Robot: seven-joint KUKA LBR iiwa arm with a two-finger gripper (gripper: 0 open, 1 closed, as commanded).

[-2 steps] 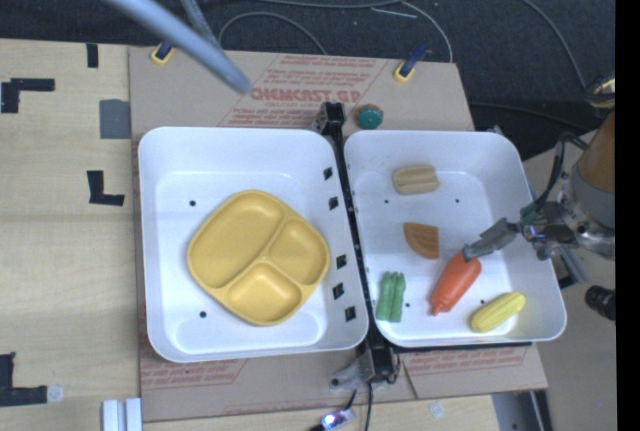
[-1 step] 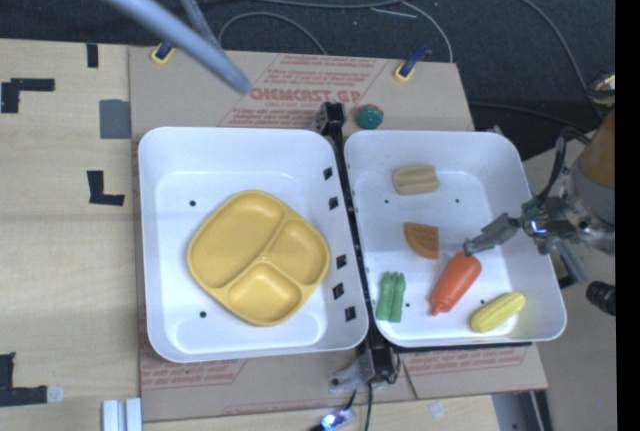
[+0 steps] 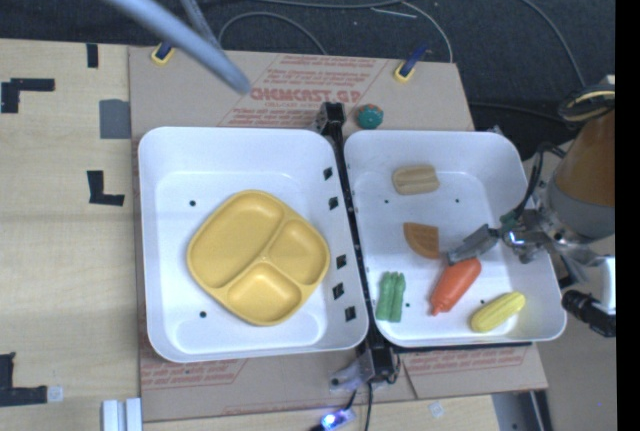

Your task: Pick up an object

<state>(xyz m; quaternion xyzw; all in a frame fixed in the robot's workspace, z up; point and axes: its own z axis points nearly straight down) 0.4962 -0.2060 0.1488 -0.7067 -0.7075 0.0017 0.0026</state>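
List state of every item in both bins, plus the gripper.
yellow divided plate: flat in left bin, compartments bare
bread roll: lying in right bin, far end
brown wedge: lying mid-bin, free
toy carrot: lying tilted, just below the gripper tip
green pod: lying near the divider
yellow corn: lying in near right corner
gripper: low over right bin, holding nothing visible

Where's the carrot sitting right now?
The carrot lies in the right bin, toward its front, between the green vegetable and the yellow corn, just below the gripper.
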